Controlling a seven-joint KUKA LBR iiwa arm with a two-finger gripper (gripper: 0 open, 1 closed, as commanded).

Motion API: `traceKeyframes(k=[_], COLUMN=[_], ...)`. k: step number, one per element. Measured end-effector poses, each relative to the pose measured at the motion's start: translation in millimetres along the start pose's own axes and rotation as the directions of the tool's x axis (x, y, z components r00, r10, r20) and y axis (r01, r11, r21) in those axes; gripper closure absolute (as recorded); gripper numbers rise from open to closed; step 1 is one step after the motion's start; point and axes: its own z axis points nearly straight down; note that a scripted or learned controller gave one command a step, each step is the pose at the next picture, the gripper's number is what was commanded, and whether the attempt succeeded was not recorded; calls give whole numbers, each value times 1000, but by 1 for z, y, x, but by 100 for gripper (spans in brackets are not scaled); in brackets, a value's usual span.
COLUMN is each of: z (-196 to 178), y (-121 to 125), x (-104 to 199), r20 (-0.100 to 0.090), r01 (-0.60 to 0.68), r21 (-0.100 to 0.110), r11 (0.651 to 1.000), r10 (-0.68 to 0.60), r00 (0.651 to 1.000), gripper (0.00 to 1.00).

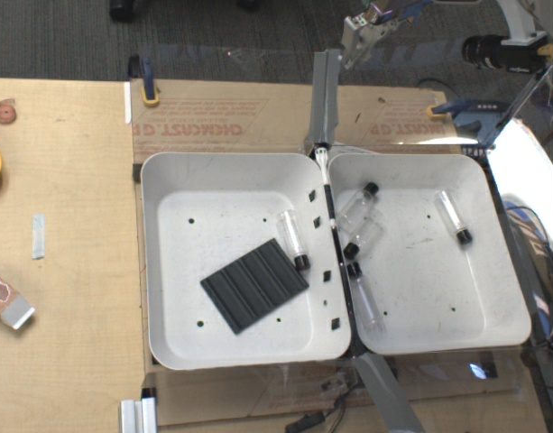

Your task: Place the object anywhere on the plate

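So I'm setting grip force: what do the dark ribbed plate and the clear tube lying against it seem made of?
Dark ribbed plate: probably matte plastic or rubber; dull charcoal, moulded parallel ridges, no glare. Clear tube: transparent plastic or glass, black cap; bin shows through.

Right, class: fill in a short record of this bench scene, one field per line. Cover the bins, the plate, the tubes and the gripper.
bins: two white bins side by side, left bin, right bin
plate: dark ribbed plate, lying flat and askew in the left bin
tube by plate: clear tube with a dark cap, lying just beyond the plate's far right corner
right bin tubes: one tube near the right wall, several more along the left wall
gripper: gripper raised beyond the bins, above the divider
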Motion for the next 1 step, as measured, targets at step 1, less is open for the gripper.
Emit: traceKeyframes(k=[1], z=[-7], y=[1], x=[-1], r20=[3], r01=[0], r21=[2], r11=[1000], r10=[0], r00=[1000], gripper=[100])
